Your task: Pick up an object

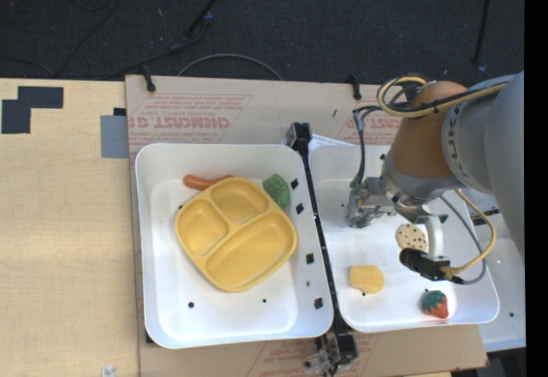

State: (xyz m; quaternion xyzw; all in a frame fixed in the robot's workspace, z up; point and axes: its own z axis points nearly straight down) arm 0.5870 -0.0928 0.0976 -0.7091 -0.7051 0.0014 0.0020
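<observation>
Camera view: one tray [235,234], one strawberry [436,304], one cookie [412,237]

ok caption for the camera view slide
KUKA arm's gripper low in right bin near cookie; yellow tray in left bin.

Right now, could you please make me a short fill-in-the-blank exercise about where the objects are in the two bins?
1. The yellow divided plate lies in the ____ bin.
2. The strawberry lies in the right bin's near-____ corner.
3. Beside the plate's far edge lies an ____ carrot.

Missing words: left; right; orange
</observation>
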